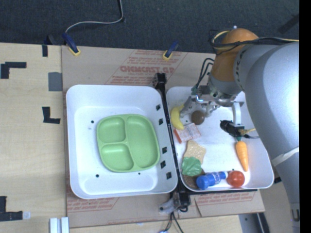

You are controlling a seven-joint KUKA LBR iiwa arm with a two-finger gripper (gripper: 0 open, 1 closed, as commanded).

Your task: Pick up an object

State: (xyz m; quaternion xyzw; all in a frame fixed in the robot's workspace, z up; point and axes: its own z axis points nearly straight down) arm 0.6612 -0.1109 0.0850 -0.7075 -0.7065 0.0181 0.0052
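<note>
**While the gripper hangs over the right bin, a brown lump lies at its tip**

Where the arm [272, 91] reaches in from the right, the gripper [200, 107] hangs low over the far left part of the right bin [218, 147]. Whether it is open or closed cannot be told from this angle, and nothing can be seen held in it. A small brown lump [198, 117] lies right at its tip, on the bin floor as far as the view shows.

A yellow banana [176, 118] lies just beside the lump, against the bin's left wall. A red-and-white packet [191, 130] lies just on the near side of the lump, then a tan slice [195, 150], then a green leafy piece [191, 166]. Along the near wall lie a blue bottle [210, 179] on its side and a red tomato [235, 178]. An orange carrot [242, 155] lies by the right wall, just above the tomato.

The left bin [82, 130] holds a green divided plate [129, 142], lying flat near its middle.
</note>
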